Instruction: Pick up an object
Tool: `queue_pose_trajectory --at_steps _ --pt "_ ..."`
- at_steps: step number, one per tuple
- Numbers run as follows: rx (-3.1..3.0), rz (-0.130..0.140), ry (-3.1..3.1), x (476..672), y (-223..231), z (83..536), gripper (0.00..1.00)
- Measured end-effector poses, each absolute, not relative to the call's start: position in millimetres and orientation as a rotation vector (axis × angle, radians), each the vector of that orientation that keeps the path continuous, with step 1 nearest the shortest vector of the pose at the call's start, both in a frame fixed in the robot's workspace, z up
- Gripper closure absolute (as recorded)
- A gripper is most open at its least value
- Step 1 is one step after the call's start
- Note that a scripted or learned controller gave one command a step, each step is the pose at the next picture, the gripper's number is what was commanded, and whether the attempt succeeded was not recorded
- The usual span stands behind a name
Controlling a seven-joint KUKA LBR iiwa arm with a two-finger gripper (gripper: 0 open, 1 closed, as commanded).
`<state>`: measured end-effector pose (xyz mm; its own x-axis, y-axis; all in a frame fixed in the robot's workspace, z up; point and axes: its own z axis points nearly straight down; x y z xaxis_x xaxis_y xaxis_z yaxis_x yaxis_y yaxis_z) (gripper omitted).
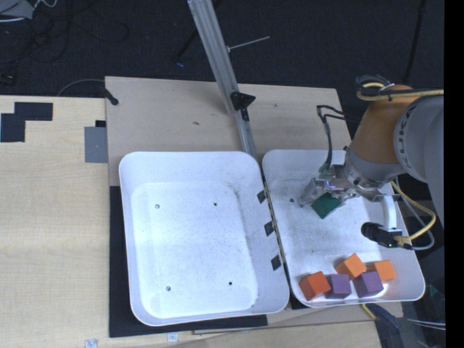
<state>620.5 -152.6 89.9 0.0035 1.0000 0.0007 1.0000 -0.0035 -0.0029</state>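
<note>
The left bin (192, 238) offers wide bare floor. In the right bin (290, 252), the gripper (324, 194) sits low over a green block (327, 206), touching it; whether its claw is spread or pinching cannot be told. Orange and purple cubes (348, 278) crowd the near rim.

Claw (324, 194) at green block (328, 206), right bin (290, 167)

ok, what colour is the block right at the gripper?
Green: the block at the gripper in the right bin, seen in the camera view.
</note>
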Motion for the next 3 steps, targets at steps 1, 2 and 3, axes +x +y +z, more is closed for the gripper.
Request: queue_pose_trajectory --at_steps 1,2,3 --pt "-2.231 0.002 -2.208 620.7 -155 100 1.0" --pt "-2.217 -0.004 -2.228 633.4 -105 153 1.0" --pt "-2.218 -0.009 -2.229 658.8 -53 223 1.0"
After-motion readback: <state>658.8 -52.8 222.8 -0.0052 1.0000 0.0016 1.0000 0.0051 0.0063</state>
